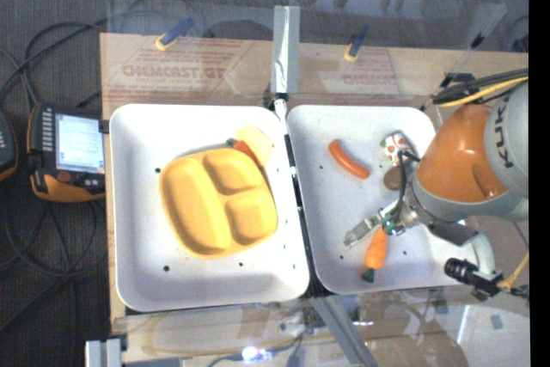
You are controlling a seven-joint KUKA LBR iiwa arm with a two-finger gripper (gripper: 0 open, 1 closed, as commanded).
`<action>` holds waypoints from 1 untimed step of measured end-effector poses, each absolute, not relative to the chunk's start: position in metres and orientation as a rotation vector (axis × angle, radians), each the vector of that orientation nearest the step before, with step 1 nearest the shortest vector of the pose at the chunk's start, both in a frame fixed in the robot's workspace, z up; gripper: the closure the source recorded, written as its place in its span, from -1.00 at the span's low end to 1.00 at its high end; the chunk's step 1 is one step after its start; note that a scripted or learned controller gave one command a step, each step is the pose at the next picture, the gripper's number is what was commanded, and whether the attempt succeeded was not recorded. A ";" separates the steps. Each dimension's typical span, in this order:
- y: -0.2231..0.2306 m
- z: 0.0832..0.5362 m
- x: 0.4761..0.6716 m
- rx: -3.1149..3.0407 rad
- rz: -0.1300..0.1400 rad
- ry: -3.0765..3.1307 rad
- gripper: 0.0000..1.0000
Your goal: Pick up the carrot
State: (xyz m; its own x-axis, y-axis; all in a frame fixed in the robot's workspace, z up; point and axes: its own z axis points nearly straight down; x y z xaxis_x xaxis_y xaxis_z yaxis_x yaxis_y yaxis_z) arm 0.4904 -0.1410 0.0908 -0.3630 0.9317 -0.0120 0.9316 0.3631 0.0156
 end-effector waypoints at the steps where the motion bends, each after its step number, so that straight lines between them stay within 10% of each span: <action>1: -0.141 0.101 0.493 1.762 0.015 2.576 1.00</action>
State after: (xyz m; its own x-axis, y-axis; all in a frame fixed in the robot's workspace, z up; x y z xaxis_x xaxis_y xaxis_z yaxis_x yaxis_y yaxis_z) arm 0.4926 -0.1408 0.1006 -0.3627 0.9318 -0.0116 0.9316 0.3629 0.0195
